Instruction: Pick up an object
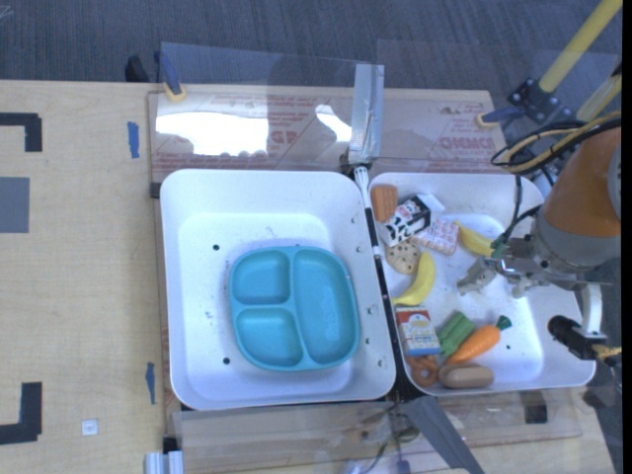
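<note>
A grey robot arm with an orange band [585, 191] reaches in from the right over the right bin [528, 349], its pincer [481, 276] hanging low above the bin's white floor, with its metal fingers [472, 278] spread slightly apart and nothing between them. The pincer sits just right of a yellow banana [423, 279] lying near the bin's middle, and below a second, smaller yellow piece [477, 240] near the far wall. Toy foods crowd the left side of this bin: an orange cylinder [383, 203] in the far corner, a black-and-white spotted carton [407, 217] beside it, a pink-speckled wafer [438, 235], and a round brown cookie [402, 258] touching the banana's upper end. Nearer the camera lie a small printed box [419, 332], a green vegetable [453, 329], an orange carrot [476, 342] with a green top, and a brown sausage-shaped piece [465, 375] against the near wall. The left bin [188, 265] holds a blue three-compartment plate [293, 306], lying flat and with nothing in its compartments. Both bins sit side by side on a light wooden table [74, 265], with clear plastic panels [262, 107] standing behind them. Yellow tubing [588, 28] and dark cables [538, 141] show at the upper right.
</note>
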`<state>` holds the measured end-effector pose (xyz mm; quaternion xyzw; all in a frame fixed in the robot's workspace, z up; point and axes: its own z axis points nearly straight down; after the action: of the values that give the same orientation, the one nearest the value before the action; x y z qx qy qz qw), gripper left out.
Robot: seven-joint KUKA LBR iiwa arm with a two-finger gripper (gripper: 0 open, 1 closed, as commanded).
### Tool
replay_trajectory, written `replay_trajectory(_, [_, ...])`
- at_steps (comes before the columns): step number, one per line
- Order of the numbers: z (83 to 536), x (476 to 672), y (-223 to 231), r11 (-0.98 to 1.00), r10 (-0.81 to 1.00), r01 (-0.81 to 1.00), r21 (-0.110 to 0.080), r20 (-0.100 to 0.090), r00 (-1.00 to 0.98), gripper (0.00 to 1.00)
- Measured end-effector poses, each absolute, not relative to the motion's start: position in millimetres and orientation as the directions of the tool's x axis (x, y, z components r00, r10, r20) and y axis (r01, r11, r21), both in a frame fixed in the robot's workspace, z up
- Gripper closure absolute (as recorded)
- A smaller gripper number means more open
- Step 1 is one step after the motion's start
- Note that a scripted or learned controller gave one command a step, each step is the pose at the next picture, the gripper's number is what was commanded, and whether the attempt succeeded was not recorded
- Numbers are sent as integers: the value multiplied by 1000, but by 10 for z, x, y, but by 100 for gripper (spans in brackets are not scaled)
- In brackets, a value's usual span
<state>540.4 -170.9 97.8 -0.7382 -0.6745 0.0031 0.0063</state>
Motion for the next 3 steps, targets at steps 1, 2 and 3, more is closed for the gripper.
replay_trajectory(1, [863,5827,-1098,33,999,999,7,-1,-33,0])
replay_trajectory(2, [861,4803,-1392,17,1000,1000,1,-1,-17,0])
replay_trajectory(3, [905,4856,-1110,347,938,938,15,-28,-347,0])
